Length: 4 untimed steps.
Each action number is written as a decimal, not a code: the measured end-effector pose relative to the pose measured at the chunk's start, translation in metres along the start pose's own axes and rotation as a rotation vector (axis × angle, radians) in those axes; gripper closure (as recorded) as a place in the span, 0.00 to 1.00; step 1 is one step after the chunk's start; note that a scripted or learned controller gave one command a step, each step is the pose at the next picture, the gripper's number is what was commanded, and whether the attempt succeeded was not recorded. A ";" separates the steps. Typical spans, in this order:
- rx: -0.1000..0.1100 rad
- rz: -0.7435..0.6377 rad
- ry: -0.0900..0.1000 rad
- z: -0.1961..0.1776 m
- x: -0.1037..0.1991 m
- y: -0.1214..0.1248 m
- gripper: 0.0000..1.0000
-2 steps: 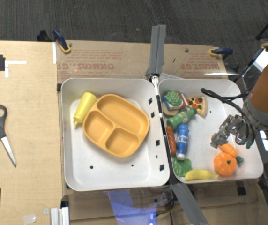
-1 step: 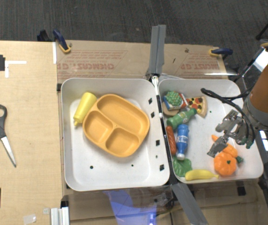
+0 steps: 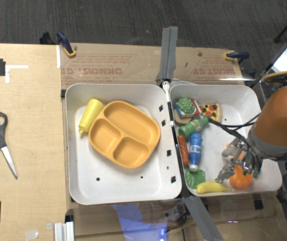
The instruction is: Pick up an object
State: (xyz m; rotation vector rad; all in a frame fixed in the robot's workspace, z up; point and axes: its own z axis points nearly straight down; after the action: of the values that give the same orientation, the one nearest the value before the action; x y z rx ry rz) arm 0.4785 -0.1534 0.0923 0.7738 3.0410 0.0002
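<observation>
The orange toy lies in the right bin's near right corner, beside a banana. The gripper is down at it, touching or nearly; whether the jaws are clenched I cannot tell. Nothing looks lifted yet: grasp and raise remain.

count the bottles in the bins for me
3: yellow bottle in the left bin beside the orange tray; green bottle and blue bottle in the right bin. Others may hide beneath the arm.
</observation>
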 end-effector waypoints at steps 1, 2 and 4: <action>-0.001 -0.002 -0.002 -0.009 -0.001 0.001 1.00; 0.000 -0.021 0.001 -0.100 0.034 0.064 1.00; 0.002 0.342 0.001 0.001 -0.030 0.037 0.00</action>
State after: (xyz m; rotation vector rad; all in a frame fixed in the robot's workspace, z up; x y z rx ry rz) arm 0.5224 -0.1346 0.0919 1.2814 2.8664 -0.0010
